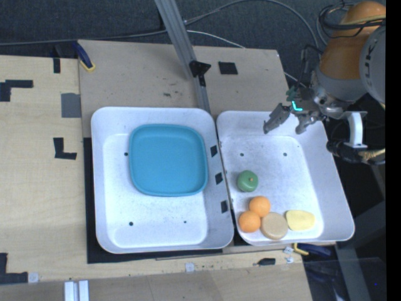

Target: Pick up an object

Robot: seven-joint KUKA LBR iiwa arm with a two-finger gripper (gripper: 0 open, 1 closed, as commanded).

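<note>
My gripper hangs over the far end of the right bin, its two fingers spread open with nothing between them. Well in front of it lies a small green round object. Nearer the front wall sit two orange round pieces, a tan round disc and a yellow piece, packed close together. All these objects rest on the bin floor, apart from the gripper.
The left bin holds a blue square plate. A grey metal pole slants up from between the bins at the back. Cables run behind the right bin by the arm.
</note>
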